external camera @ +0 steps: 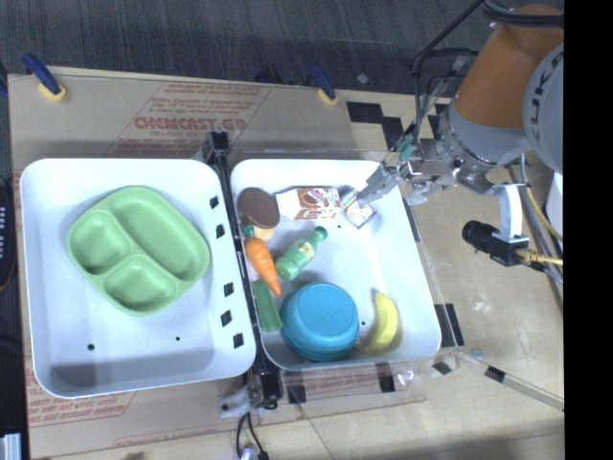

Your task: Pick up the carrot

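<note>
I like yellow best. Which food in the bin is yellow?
The banana, curved beside the blue bowl in the right bin. The carrot is orange.

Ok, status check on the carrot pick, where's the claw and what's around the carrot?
Claw over right bin's upper edge, away from carrot. Carrot lies at bin's left wall, not held. Green bottle and blue bowl crowd it.

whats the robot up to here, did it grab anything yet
Not yet. The gripper sits over the upper right part of the right bin, near a small printed packet, with nothing visibly held. The carrot it is after lies by the bin's left wall, beside a green bottle and above a blue bowl. The green tray is alone in the left bin.
</note>
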